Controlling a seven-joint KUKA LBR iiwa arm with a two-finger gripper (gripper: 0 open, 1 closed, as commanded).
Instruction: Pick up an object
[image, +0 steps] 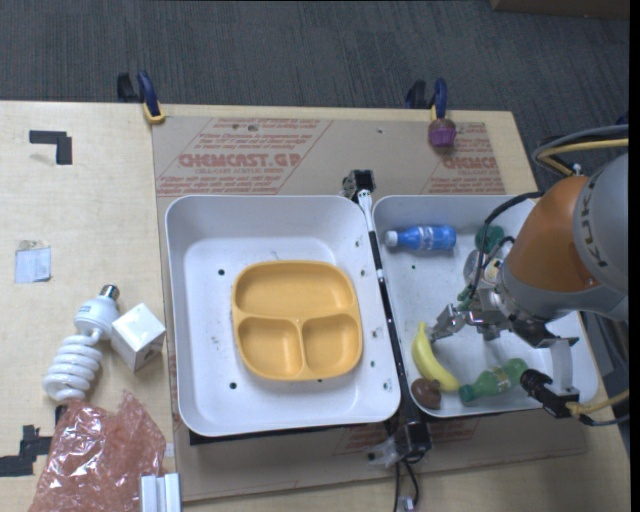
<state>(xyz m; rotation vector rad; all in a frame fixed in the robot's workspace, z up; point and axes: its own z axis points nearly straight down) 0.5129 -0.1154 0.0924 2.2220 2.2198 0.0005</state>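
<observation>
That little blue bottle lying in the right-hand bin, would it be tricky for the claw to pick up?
Probably a bit. The blue bottle lies on its side on the right bin's smooth floor, so a nudge would likely roll it. It looks like small, thin plastic, so probably light and liable to slip or skid away. The gripper is nearer the banana now.

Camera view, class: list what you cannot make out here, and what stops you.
- Gripper in the camera view: too small to tell if open or shut.
- Green bottle: cap end hidden under the arm.
- Right bin: far side covered by the arm.
- Blue bottle: label too small.
</observation>
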